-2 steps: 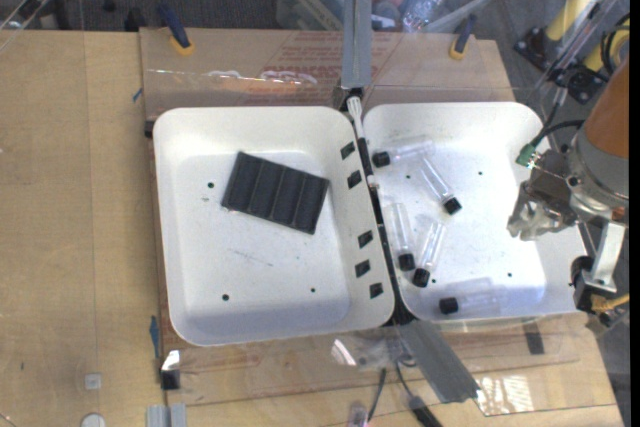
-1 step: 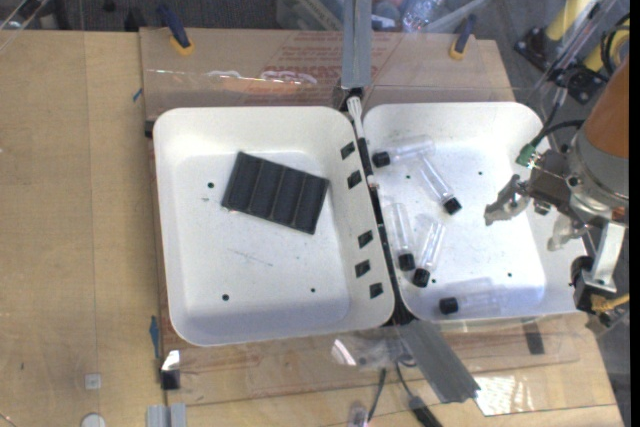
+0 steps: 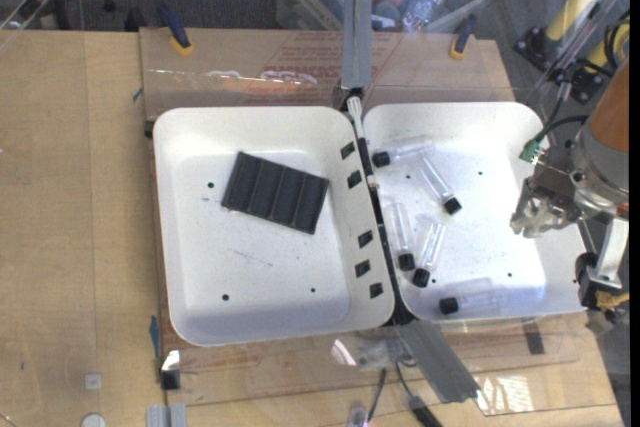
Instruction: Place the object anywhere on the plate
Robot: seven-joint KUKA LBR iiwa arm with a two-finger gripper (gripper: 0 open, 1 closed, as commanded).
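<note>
While a flat, dark, ribbed rectangular plate (image 3: 275,193) lies in the left white bin (image 3: 190,140), clear plastic tubes (image 3: 432,181) with black caps lie scattered in the right bin (image 3: 500,120), the metal gripper (image 3: 540,212) at its right rim.

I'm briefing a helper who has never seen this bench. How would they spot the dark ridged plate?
Find the left shallow white bin of the pair. The flat, dark grey rectangular plate with parallel ridges lies tilted in its upper half. It is the large dark slab; the right white bin holds small clear plastic tubes with black caps.
</note>
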